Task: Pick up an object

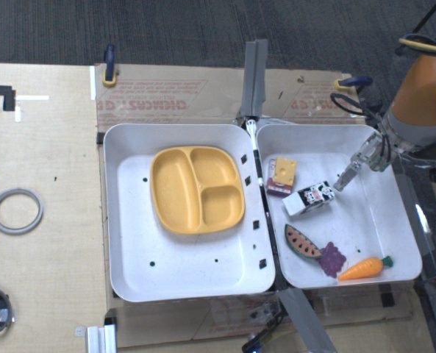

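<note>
bench with 2 white bins (394, 197) | gripper (342, 182) low in the right bin, finger state: cannot tell | milk carton (312, 198) on its side just beside the tip | likely light, stiff, smooth; grip across its long flat sides

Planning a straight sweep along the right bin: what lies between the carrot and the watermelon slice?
In the camera view, the purple grapes lie between the carrot and the watermelon slice.

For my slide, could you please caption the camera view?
Gripper poised beside milk carton in right bin.
</note>
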